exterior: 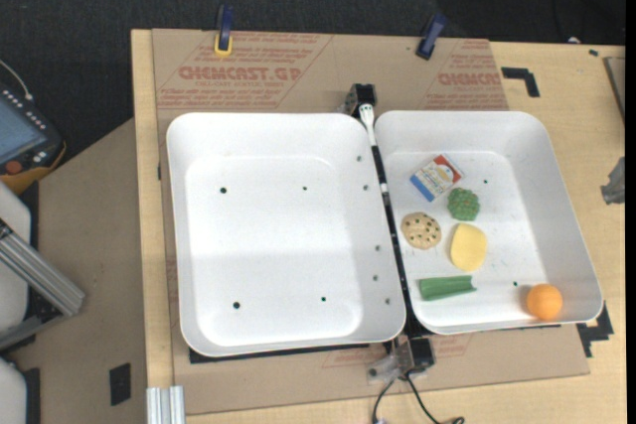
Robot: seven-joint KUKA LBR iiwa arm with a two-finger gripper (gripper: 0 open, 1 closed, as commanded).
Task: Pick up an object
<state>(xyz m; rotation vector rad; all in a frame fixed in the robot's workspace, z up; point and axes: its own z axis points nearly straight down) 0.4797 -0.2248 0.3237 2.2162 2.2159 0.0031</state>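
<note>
The right bin (564,213) holds several small objects. A blue, white and red packet (435,176) lies near its middle back. Just below it sit a green broccoli-like piece (463,204) and a round chocolate-chip cookie (421,230). A yellow lemon-shaped piece (469,247) lies beside the cookie. A flat green bar (446,287) rests near the bin's front wall. An orange ball (544,301) sits in the front right corner.
The left bin (199,243) stands beside the right one, and a black hinge strip (383,204) runs between them. Both rest on a cardboard sheet (298,65) held by two blue clamps (225,27). A small grey part (618,182) pokes in at the right edge.
</note>
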